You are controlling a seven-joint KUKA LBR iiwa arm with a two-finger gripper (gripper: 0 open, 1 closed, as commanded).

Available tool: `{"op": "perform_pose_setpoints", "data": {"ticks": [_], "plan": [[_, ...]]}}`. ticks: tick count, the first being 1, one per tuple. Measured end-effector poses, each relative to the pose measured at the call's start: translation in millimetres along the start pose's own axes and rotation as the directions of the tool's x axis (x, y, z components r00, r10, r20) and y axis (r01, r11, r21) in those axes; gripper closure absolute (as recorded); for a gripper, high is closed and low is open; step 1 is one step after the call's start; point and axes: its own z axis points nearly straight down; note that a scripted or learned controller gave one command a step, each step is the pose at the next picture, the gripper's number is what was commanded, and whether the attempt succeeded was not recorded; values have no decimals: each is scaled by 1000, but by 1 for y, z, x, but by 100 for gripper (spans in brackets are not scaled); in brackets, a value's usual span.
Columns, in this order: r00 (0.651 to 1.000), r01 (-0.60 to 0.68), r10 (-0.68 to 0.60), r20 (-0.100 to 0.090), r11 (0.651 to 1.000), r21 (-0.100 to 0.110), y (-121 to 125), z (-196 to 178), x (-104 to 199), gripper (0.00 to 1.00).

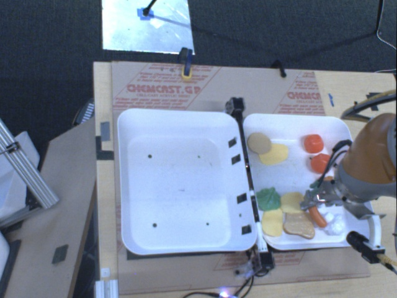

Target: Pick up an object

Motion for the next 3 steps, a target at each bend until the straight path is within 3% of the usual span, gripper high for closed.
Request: {"op": "perform_pose_setpoints", "data": {"ticks": [1,2,3], "plan": [[1000,2,-2,1,1000,-7,2,-13,0,100],[1000,21,-21,-8,1000,-12,9,-91,179,100],[1000,9,-9,2,1000,-28,166,-198,188,100]]}}
